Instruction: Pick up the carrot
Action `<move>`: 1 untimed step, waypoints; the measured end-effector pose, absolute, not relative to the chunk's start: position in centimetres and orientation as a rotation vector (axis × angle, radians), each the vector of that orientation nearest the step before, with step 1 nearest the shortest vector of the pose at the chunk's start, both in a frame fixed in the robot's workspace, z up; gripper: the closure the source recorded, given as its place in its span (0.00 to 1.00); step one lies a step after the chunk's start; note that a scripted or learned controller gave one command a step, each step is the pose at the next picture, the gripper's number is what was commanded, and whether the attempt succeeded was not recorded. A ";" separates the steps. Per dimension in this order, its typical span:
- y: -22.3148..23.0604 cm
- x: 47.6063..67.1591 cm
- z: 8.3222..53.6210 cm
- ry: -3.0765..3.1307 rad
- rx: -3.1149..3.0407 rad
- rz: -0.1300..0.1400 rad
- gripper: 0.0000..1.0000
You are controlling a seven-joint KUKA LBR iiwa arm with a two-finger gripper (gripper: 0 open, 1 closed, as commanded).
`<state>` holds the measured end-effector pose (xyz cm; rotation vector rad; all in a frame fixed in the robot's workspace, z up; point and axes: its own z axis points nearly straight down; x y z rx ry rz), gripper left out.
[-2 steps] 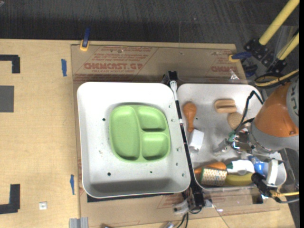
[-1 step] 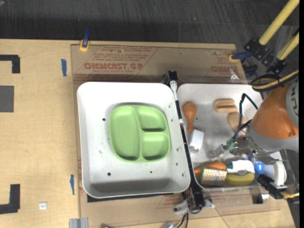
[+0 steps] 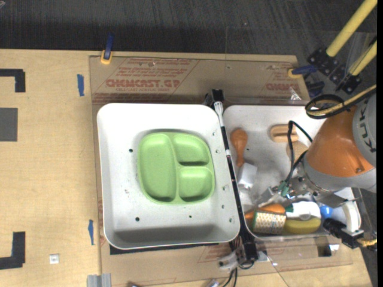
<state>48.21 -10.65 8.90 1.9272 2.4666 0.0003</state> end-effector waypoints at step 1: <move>-10.9 48.6 10.1 2.450 1.918 0.004 1.00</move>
